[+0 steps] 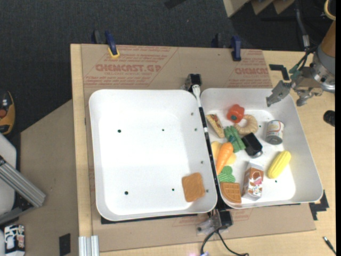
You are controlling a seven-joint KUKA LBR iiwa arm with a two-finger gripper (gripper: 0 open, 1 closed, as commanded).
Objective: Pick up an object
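My gripper (291, 93) hangs open and holds nothing above the right bin's (303, 143) far corner, apart from the tin can (274, 132) and red pepper (235, 112).

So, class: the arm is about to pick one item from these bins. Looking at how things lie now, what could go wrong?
1. The toys in the right white bin are crowded: the orange plastic carrot, green toy vegetable and black block touch, so a grasp may catch two or nudge neighbours.
2. The small silver can could roll away.
3. The gripper hovers near the bin's far rim, which a descent might clip.
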